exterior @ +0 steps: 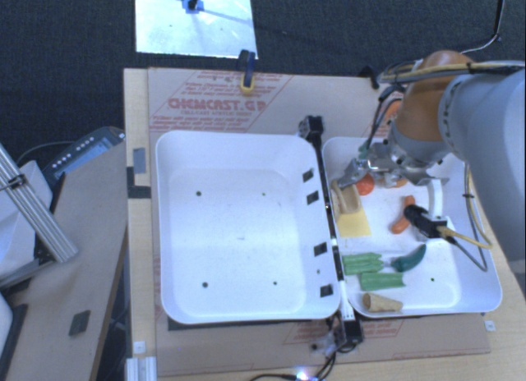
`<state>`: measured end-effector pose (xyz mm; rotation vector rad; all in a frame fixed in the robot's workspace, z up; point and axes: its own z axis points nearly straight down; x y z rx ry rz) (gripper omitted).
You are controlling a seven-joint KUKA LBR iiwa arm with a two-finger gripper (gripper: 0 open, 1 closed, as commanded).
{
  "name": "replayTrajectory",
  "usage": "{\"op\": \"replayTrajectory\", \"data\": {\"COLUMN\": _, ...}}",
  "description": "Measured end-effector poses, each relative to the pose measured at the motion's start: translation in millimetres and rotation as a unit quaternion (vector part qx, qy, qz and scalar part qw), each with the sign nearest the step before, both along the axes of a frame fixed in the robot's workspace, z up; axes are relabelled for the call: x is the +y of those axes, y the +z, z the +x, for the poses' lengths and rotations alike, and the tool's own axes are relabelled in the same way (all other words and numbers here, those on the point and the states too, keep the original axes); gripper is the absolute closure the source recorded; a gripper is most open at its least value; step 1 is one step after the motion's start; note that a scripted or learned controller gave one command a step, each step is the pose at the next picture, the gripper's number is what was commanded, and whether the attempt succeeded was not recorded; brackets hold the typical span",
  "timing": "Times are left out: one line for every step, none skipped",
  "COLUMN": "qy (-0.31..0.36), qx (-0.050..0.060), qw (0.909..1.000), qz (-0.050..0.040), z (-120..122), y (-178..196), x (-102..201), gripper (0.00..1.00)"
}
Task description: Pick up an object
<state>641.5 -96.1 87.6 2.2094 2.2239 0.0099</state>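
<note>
My gripper hangs low over the far left part of the right bin, with the grey arm and its orange band behind it. A small red thing lies right beside the gripper's tip, and a beige block sits just below it. Next to those lies a flat yellow slice. An orange piece lies towards the bin's middle. Nearer the front are two green sticks, a curved teal piece and a tan cone.
The left bin stands beside the right one, with black clips along the shared rims. Both rest on a cardboard sheet. A metal plate lies at the back, and a grey device sits off the bench's left.
</note>
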Motion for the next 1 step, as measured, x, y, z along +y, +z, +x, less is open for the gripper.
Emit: {"op": "replayTrajectory", "data": {"qy": -0.001, "qx": -0.004, "qw": 1.0000, "qz": 0.0014, "z": 1.5, "y": 14.6, "x": 0.7, "gripper": 1.00}}
